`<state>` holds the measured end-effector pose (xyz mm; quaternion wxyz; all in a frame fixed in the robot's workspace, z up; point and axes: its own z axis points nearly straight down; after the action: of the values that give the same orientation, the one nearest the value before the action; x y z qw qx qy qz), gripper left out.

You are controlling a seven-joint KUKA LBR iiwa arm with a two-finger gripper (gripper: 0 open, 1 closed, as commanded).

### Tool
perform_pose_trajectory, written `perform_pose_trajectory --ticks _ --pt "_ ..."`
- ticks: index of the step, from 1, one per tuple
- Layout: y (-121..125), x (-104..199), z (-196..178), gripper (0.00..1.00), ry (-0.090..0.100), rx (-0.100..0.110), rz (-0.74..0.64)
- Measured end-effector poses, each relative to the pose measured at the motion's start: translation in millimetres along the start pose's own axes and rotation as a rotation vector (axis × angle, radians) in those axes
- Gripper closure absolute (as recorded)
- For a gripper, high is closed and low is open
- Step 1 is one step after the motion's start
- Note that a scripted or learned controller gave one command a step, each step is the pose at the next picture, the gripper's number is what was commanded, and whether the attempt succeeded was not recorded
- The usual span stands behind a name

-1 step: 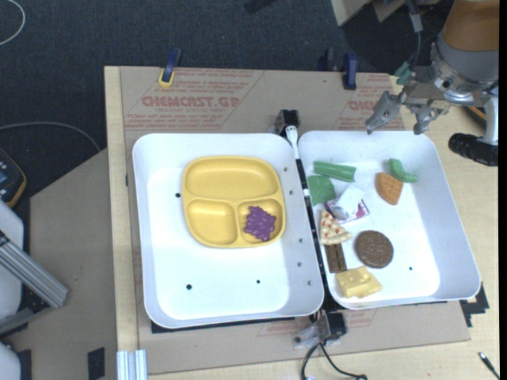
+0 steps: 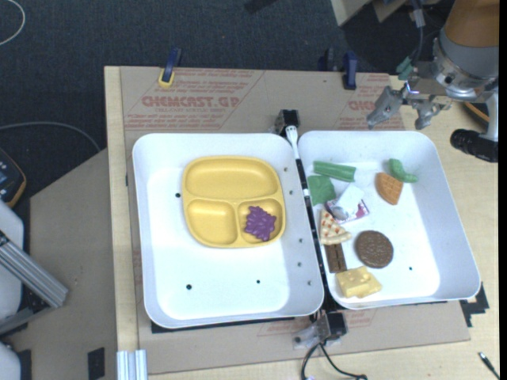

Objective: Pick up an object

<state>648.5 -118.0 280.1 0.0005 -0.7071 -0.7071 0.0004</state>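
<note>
Nearest the camera, a yellow cheese wedge sits at the front of the right bin, w/ a brown chocolate bar just behind it and a round brown cookie to its right. Farther back lie a pizza slice, a white packet w/ purple print, 2 green pieces near the bin's left wall, and an orange carrot w/ green top toward the back right. All these candidates for picking rest on the bin floor, none lifted.

Left bin carries a yellow 3-compartment plate; a purple grape bunch lies in its front-right compartment.

Hand hovers over the bench just behind the right bin's back rim, well apart from every item; its 2 fingers are spread wide w/ nothing between them. Orange band of the arm shows at the top right.
</note>
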Motion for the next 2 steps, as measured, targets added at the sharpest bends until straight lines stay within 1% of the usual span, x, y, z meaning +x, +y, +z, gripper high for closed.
perform_pose_trajectory --ticks 1,2 --pt "-2.8 -1.1 63.6 0.00 0.001 0.006 0.000" --pt "-3.9 -3.8 127.5 0.00 0.001 0.007 0.000"
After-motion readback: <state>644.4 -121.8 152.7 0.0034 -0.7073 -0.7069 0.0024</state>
